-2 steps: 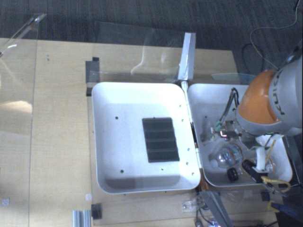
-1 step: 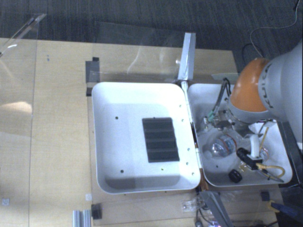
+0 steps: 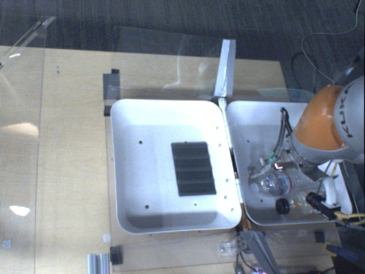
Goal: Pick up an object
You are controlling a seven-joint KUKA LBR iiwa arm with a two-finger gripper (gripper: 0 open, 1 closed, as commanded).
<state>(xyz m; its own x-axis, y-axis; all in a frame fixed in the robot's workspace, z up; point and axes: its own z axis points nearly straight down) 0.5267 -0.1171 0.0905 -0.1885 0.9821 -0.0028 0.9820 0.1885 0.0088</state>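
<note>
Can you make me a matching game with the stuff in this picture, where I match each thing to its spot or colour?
Things:
1. dark ridged block
2. clear round object
3. band on the arm
4. small black round thing

Matches:
A. orange
B. in the left bin
C. near the front edge of the right bin
D. see-through, in the right bin below the arm

Pairs: 1-B, 2-D, 3-A, 4-C

Part of the maker's name, reading roughly "KU", stands in dark letters on the grey arm (image 3: 352, 113) at the right edge. No other text is legible.
</note>
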